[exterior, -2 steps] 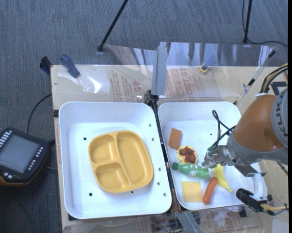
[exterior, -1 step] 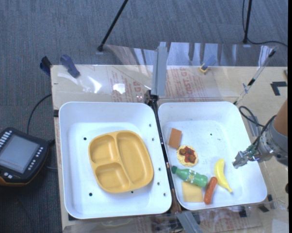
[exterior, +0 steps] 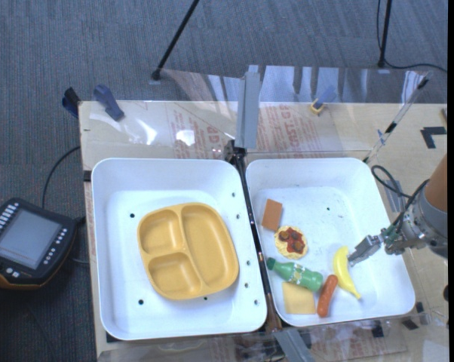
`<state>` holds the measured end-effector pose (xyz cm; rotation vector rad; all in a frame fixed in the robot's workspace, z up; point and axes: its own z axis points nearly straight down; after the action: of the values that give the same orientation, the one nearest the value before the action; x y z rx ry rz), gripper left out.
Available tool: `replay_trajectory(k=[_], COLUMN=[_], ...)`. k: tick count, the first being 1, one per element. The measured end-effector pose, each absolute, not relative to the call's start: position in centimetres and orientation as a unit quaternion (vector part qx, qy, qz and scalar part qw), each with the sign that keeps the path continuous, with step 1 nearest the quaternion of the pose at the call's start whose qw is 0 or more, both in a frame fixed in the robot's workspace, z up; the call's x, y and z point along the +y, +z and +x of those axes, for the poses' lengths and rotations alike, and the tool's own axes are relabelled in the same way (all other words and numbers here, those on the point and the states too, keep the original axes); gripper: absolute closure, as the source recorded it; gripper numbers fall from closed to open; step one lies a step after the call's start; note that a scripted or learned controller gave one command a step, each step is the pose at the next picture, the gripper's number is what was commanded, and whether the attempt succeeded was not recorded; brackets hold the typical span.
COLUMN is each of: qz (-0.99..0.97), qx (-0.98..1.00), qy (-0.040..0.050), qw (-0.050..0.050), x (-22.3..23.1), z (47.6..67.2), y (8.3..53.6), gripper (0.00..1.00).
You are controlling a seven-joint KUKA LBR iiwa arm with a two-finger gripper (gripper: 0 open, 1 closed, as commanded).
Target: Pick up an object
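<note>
On the bench, in the right bin (exterior: 378, 194), the gripper (exterior: 360, 252) hangs just right of the banana (exterior: 346, 271), whether spread or clenched I cannot tell, nothing visibly between its tips, so the pick looks not yet made.

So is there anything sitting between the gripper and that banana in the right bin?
Nothing visible stands between them. The gripper is right beside the banana, just above its upper end on its right side. The hot dog and the green bottle lie on the banana's far side, away from the approach.
</note>
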<state>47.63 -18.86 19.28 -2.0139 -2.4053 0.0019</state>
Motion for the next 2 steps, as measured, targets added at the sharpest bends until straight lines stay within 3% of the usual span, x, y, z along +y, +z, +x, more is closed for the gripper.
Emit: replay_trajectory(k=[1,2], qz=[-0.761,-0.762], qx=[-0.649,-0.648], qy=[0.0016,0.0028], qw=[0.004,0.008], x=[-18.10,-18.13], z=[47.97,47.88], y=[8.39,8.98], gripper=[0.00,1.00])
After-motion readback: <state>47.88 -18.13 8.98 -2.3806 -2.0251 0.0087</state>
